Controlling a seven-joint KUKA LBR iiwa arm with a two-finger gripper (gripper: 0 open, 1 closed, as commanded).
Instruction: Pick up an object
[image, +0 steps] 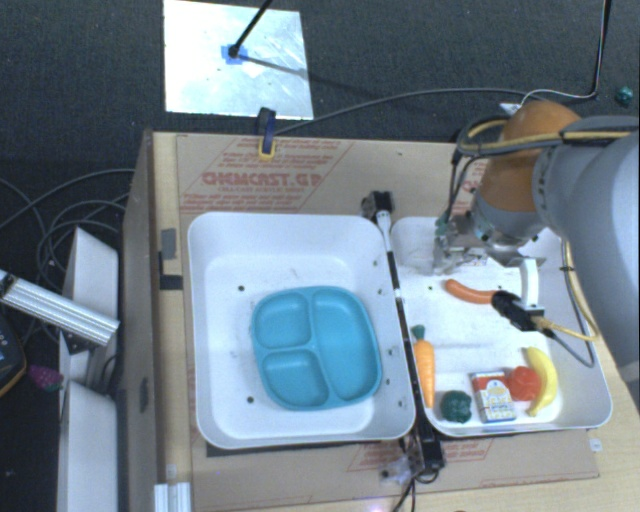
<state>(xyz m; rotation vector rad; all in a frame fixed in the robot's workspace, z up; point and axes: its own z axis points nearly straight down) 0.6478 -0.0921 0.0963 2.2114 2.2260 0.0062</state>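
— Item: sausage (470, 292), right bin (600, 400), upper middle. Where's the gripper (447, 252)?
— I have it just above-left of the sausage. Can't tell its state.
— Long axis?
— I read it lying crosswise, slightly tilted.

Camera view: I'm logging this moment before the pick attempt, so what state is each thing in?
Blue divided plate: flat in left bin, compartments bare.
Carrot: lying at right bin's left wall.
Hot dog: lying loose below the gripper.
Banana: lying near the right wall.
Tomato: beside the small box.
Green toy: at the near wall.
Gripper: low in right bin's far end, holding nothing visible.
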